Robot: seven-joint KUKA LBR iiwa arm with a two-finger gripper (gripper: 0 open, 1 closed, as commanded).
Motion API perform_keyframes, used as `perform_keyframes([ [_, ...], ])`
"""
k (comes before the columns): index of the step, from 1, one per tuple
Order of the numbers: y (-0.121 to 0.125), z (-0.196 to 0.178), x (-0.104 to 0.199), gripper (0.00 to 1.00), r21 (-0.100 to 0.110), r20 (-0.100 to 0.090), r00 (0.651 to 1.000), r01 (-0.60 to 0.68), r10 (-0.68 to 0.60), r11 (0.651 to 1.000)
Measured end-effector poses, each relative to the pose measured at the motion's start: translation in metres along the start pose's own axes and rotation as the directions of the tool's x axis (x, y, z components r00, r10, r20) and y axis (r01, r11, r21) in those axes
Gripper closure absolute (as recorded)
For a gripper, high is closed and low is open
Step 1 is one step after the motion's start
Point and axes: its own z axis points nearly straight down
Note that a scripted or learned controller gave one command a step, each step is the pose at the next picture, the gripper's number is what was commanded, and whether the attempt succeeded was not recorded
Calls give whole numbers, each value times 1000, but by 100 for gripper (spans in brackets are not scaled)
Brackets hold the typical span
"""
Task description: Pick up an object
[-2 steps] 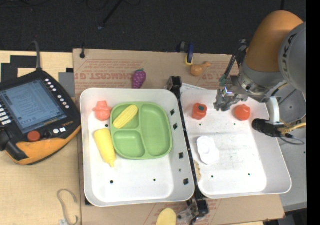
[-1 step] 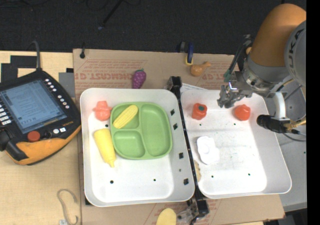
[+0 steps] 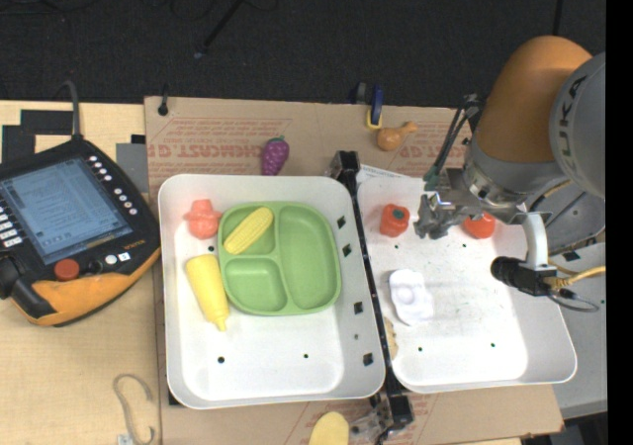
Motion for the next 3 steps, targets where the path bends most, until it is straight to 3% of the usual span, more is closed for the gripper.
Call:
perform_keyframes([
  [1, -45, 6, 29, 100, 1, 0, 1000, 0, 0, 1000],
  [2, -72, -13, 60, 100, -2, 0, 1000, 1, -1, 1000],
  [3, -68, 3, 51, 100, 0, 2, 1000, -1, 1, 1000],
])
